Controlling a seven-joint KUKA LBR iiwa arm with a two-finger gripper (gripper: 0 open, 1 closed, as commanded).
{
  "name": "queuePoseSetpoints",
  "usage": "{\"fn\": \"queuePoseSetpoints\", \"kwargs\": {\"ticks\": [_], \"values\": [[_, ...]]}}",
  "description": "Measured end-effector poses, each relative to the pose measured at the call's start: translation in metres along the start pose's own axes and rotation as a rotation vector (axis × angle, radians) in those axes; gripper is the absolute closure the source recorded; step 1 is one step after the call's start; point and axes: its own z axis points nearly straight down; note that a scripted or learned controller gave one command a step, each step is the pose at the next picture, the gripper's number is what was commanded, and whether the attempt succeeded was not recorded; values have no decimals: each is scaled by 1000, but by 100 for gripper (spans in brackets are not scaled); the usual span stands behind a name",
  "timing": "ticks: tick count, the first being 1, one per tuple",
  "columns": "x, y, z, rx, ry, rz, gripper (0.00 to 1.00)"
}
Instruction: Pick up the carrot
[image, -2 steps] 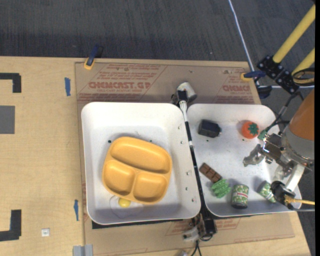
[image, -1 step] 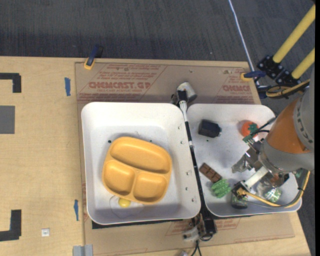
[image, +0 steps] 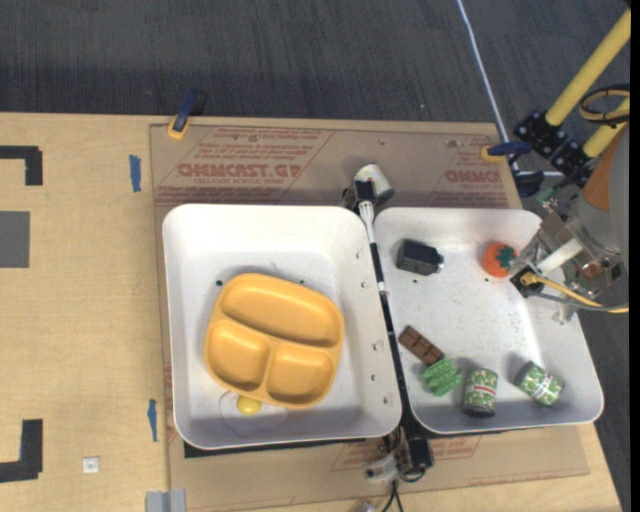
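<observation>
Camera view puts the carrot (image: 495, 258), a short orange piece with a green top, in the far right part of the right bin (image: 480, 320), lying on the bin floor and free of any grip. Just to its right, the end of the arm (image: 605, 215) hangs over the bin's right edge, close to the carrot but apart from it. Whether the jaws are open or closed I cannot tell from this angle.

To the carrot's left, a black block (image: 418, 257) lies well clear of it. Nearer the front of the bin are a brown bar (image: 421, 346) and 3 green cans (image: 480, 390) in a loose row. The left bin (image: 190, 300) holds a yellow divided plate (image: 272, 338), and both bins rest on the table (image: 80, 300).

By my reading this is the approach step, with the grasp not yet made. The next move calls for shifting left until the jaws are centred over the carrot, descending with them spread on both sides of it, closing, then lifting.
</observation>
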Motion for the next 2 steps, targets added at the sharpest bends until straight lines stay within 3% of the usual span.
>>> {"fn": "queuePoseSetpoints", "kwargs": {"ticks": [1, 2], "values": [[-39, -24, 67, 12, 2, -84, 0], [-96, -30, 15, 23, 10, -407, 0]]}}
